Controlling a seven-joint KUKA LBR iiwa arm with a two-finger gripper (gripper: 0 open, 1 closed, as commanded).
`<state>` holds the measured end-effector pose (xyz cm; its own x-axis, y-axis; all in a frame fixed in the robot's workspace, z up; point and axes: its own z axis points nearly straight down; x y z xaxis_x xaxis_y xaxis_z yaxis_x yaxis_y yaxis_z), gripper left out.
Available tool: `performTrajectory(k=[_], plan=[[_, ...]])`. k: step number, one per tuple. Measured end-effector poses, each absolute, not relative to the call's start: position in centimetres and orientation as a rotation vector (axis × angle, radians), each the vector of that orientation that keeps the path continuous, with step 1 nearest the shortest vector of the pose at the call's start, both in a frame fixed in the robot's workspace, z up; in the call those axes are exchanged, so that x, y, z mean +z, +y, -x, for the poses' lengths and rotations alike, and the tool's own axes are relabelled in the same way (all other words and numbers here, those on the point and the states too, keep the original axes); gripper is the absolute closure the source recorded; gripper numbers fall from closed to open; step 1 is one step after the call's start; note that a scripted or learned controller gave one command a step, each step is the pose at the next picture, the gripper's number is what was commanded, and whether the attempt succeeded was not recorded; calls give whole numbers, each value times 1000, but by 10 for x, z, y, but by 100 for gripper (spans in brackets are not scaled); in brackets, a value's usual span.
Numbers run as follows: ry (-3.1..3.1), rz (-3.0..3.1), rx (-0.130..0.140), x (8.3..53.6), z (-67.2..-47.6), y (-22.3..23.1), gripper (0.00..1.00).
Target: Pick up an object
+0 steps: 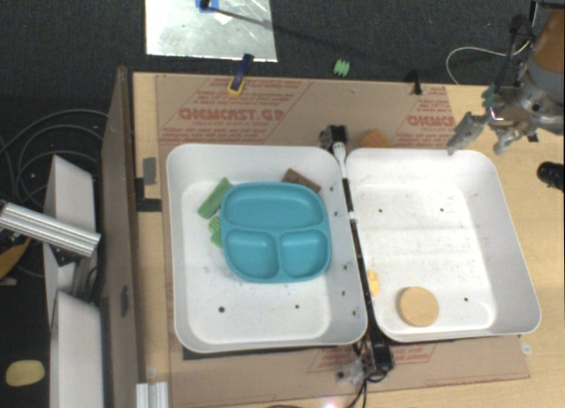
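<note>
My gripper [484, 135] hangs at the upper right, just beyond the far right corner of the right bin [494, 221]. Its two fingers stand spread apart with nothing between them. A round tan disc [418, 306] lies near the front of the right bin. A small yellow piece [372, 284] sits at that bin's left wall. In the left bin [190, 221] a blue divided plate [273, 230] lies in the middle, with a green piece [213, 199] at its left and a brown block [302, 179] behind it.
An orange-tan object [373, 139] lies on the cardboard behind the bins' joint. A shiny metal sheet [210, 9] lies on the dark floor at the back. Cables [44, 146] and a white frame [75, 247] stand at the left.
</note>
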<state>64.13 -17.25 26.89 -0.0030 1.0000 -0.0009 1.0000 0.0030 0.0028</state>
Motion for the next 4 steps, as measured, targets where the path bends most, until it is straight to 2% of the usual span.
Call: performTrajectory(k=[1, 2, 3, 4], plan=[[2235, -2220, -6, 155, -631, -141, 0], [2232, -2216, -1, 80, -627, -105, 0], [2219, -2213, 6, 86, -671, -145, 0], [2223, -2211, 6, 97, -671, -143, 100]])
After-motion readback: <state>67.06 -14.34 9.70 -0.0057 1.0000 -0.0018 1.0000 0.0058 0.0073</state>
